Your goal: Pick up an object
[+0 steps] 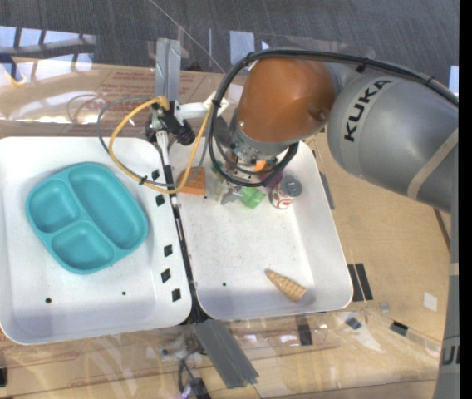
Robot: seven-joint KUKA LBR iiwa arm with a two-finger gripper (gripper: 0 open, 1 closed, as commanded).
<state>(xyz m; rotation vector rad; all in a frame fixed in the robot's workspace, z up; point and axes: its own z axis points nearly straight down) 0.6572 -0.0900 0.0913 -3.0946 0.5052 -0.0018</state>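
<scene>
**Two bins lying side by side on the desk**

The left bin (pixel 3 223) is holding a divided plate (pixel 86 215), which is lying toward its middle. The right bin (pixel 323 248) is sitting just beside it, their inner rims touching along the centre. Near the right bin's front edge a cone (pixel 287 283) is lying on its side, well apart from the other things. At the far end of that bin a block (pixel 193 181) is resting close to the dividing rim, a small cube (pixel 253 197) is sitting to its right, and a round can (pixel 285 192) is sitting further right. The arm (pixel 385 131) is reaching in from the right, hanging above this far cluster.
</scene>
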